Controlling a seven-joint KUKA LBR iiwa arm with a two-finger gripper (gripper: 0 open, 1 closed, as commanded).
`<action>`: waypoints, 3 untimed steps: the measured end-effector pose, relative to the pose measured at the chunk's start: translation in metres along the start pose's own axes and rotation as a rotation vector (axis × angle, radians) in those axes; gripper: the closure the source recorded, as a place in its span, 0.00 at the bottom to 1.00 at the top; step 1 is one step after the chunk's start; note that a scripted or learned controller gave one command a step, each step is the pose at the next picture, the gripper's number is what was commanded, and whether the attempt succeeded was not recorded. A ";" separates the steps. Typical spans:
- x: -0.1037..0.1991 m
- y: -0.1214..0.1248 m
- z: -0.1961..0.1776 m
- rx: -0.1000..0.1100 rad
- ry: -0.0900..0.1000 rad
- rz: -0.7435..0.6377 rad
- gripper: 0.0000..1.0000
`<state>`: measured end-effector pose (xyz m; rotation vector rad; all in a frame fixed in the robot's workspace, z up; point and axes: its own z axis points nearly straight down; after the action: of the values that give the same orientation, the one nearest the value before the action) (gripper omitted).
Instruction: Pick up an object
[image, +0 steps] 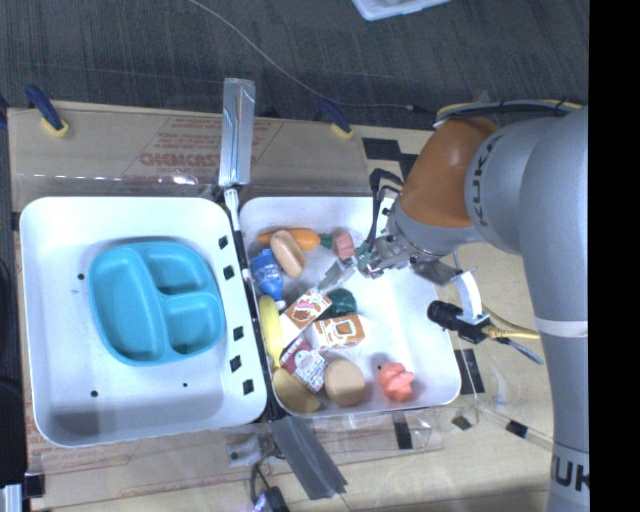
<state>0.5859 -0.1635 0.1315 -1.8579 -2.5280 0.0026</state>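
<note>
Camera view had the arm (500, 190) coming in from the right of frame, orange band just above the wrist, w/ the gripper (345, 266) low over the upper middle of the right bin (430, 340). Couldn't tell the gripper's state; nothing visibly held.

Right bin was crowded along its left side and bottom. Near the top: a tan bun-shaped item (287, 251), an orange piece (305, 239) touching it, a small pink piece (344, 243) just beside. Blue item (266, 270) sat at the left wall, yellow banana (271, 330) below it. Mid-bin: a dark green item (343, 300) just below the gripper, w/ two small printed cartons (326, 318) beside it. Bottom of bin: a red/white packet (306, 365), a round tan item (344, 381), a pink toy (396, 381) towards lower right, apart from the rest.

Left bin (60, 300) held a blue divided tray (157, 300), roughly centred.
</note>
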 end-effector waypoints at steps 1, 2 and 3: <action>-0.013 0.044 0.021 0.003 -0.003 -0.256 0.00; 0.023 0.079 0.036 -0.008 -0.010 -0.622 0.00; 0.023 0.080 0.024 -0.008 -0.009 -0.626 1.00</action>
<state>0.6548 -0.1174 0.1071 -0.9923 -2.9882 -0.0011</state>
